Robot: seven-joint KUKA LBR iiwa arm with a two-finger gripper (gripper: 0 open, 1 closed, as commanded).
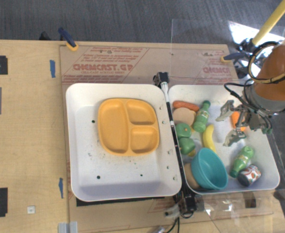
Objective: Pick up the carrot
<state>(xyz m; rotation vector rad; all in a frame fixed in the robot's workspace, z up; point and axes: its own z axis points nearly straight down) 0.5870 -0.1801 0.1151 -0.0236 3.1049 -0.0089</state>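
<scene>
Two white bins sit side by side on the counter [31, 130]. In the right bin [273, 164] the claw [231, 124] hangs with fingers spread, gripping nothing, apparently poised for a grasp. An orange piece shows just beside it. The carrot [185, 105], orange and tapered, lies near the bin's far-left corner, apart from the claw.

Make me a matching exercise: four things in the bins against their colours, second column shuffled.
Things:
1. divided plate
2. bowl
3. banana
4. carrot

Colours:
A. teal
B. orange-red
C. yellow-orange
D. pale yellow

Pairs: 1-C, 2-A, 3-D, 4-B
</scene>
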